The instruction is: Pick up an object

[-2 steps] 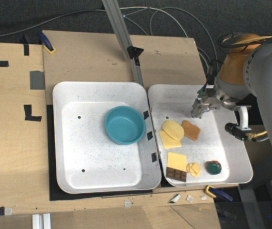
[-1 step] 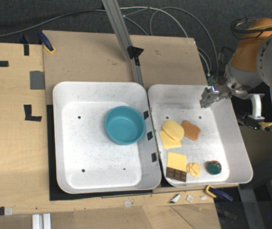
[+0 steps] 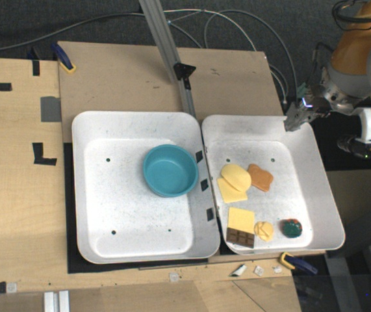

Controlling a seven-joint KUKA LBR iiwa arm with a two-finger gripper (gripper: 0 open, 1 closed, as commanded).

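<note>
Overhead, fingers above right bin's far corner, spread or pressed together unclear, nothing visibly held.

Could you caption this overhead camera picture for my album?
Robot gripper above right bin's far corner; blue bowl in left bin.

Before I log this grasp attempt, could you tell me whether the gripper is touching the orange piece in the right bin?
Apart. The camera view shows the gripper at the bin's far right corner, bare white floor separating it from the orange piece.
</note>
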